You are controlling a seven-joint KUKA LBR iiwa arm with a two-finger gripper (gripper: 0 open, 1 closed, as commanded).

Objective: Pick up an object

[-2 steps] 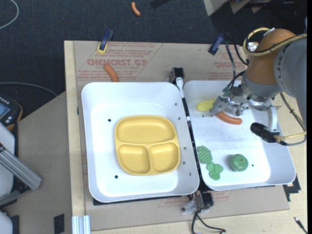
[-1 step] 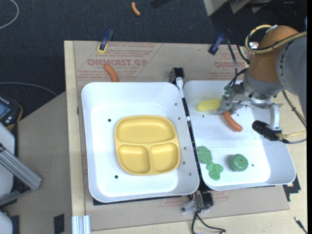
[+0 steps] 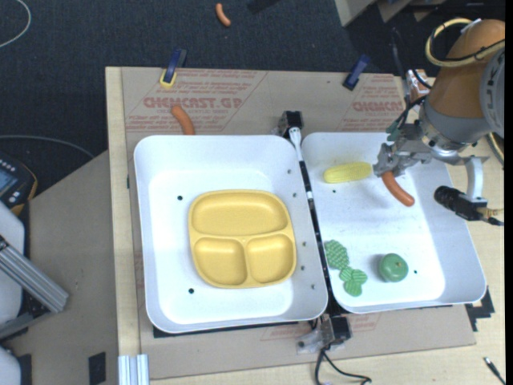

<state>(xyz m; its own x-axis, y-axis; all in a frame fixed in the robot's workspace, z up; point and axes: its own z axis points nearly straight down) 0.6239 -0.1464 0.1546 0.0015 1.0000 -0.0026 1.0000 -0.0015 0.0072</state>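
Right bin: open floor at centre and along the right wall. Gripper low at the upper middle, between the corn cob and the sausage; its opening cannot be told. Green leaves and a green apple lie near the front edge. Left bin carries a yellow divided plate. The arm's upper part is cut off at right.

Orange sausage lying slantwise, right bin far end, near yellow corn.
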